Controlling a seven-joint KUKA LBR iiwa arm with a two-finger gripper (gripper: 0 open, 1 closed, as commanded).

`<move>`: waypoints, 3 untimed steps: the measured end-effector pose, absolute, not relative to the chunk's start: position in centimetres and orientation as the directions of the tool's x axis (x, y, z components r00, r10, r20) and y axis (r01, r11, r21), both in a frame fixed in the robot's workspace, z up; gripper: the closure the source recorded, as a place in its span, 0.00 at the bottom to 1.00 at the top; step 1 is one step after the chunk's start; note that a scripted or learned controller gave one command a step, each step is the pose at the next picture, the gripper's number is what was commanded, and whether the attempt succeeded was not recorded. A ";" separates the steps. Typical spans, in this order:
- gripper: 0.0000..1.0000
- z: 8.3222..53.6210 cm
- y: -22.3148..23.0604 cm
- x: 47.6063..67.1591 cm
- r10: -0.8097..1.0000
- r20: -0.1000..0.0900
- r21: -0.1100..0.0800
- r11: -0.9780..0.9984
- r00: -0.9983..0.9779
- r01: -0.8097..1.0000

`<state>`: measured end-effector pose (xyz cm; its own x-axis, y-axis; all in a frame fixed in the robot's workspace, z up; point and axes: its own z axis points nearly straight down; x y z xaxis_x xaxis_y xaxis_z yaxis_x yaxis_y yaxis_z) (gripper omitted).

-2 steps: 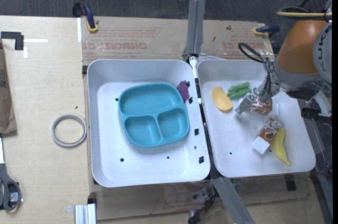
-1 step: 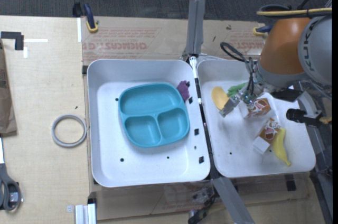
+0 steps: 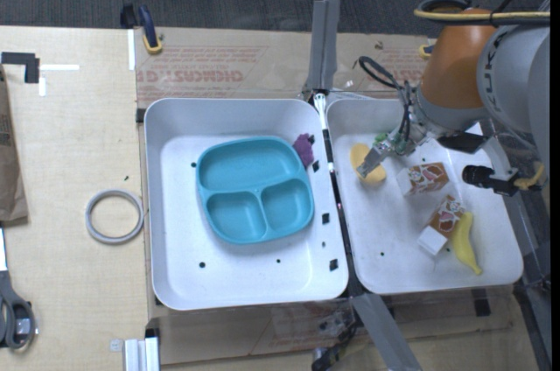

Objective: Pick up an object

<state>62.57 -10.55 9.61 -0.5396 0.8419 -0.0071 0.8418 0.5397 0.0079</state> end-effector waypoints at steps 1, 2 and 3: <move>0.00 9.6 -10.6 62.6 0.842 -0.008 0.008 0.539 -0.539 0.842; 0.00 8.8 -9.9 60.3 0.658 0.004 -0.002 0.753 -0.753 0.658; 0.00 8.7 -10.3 65.0 0.711 0.012 -0.009 0.704 -0.704 0.710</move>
